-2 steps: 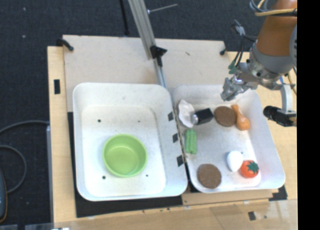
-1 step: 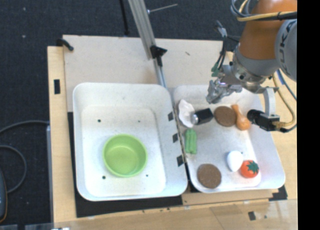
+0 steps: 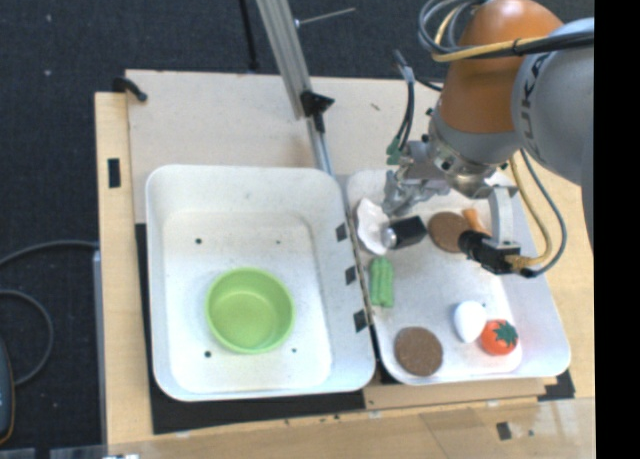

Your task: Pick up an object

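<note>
The green bowl [image 3: 249,309] sits lower left. At centre, the gripper [image 3: 392,225] hangs over a pale object [image 3: 370,225] against the right bin's [image 3: 545,319] left wall; whether it is apart or together, I cannot tell. Crowding the wall risks a slip.

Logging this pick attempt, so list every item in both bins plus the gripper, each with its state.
green bowl: upright, alone in the left bin.
green block: lying flat by the right bin's left wall.
white object: under the gripper, grasp unclear.
brown disc: flat, near edge.
second brown disc: flat, partly hidden by the arm.
white egg shape: resting beside the strawberry toy.
</note>
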`<state>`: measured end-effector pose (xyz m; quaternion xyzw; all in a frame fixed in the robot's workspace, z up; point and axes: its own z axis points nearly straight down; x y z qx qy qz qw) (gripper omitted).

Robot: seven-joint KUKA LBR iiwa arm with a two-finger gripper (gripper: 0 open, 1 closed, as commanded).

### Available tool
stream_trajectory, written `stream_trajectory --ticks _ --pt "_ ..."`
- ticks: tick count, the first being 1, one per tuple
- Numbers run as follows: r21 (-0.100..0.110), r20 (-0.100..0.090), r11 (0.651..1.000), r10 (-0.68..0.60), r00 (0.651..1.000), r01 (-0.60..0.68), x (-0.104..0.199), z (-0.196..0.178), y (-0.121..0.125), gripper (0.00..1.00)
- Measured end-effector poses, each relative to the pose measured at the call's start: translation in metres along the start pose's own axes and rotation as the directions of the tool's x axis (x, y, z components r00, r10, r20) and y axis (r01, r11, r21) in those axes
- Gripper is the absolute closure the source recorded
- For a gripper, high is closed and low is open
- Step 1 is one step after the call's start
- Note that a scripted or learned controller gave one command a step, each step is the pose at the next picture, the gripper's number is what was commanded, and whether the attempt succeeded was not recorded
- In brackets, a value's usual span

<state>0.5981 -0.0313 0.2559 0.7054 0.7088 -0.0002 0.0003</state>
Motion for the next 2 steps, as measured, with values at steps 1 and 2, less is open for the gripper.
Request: stream_trajectory --ticks 1,2 --pt "-0.001 -0.002 1.000 -0.003 1.000 0.003 0.057 0.000 0.000 1.00" --pt "0.001 -0.003 1.000 -0.004 1.000 0.004 0.116 0.002 -0.018 1.00"
